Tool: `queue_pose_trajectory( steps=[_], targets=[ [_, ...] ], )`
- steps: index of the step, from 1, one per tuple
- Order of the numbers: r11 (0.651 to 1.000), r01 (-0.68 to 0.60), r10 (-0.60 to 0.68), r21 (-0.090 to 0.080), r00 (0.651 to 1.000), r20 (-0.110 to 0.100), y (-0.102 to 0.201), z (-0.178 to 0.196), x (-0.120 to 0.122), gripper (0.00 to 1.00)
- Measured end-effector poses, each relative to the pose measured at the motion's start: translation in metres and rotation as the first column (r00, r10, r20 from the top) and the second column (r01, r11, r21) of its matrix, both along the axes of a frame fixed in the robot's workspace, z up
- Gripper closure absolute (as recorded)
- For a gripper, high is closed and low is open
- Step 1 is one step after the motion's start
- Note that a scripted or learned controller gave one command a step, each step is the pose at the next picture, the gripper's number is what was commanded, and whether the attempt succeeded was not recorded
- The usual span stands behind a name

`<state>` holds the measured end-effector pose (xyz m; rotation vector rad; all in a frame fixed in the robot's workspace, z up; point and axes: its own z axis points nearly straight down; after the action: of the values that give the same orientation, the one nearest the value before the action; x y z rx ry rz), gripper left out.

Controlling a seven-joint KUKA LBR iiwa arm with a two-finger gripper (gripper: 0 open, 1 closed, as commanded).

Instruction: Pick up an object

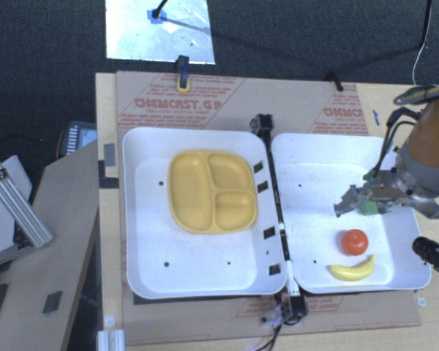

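Arm (428,148) reaching into right bin (314,159), jaws (358,202) closed on small green object (369,208), tomato (355,241) and banana (352,270) just below, yellow tray (211,191) in left bin (146,218)

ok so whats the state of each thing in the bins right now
tray: upright in left bin, compartments bare
tomato: resting on right bin floor, untouched
banana: lying flat just below tomato, untouched
green thing: at the pincer tip, held or not unclear
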<state>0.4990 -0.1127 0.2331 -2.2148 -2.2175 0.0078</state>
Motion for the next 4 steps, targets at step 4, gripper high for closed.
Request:
queue_pose_trajectory(
  steps=[4],
  targets=[
    [1.000, 0.001, -0.001, -0.001, 1.000, 0.007, -0.005, -0.151, 0.002, 0.00]
  ],
)
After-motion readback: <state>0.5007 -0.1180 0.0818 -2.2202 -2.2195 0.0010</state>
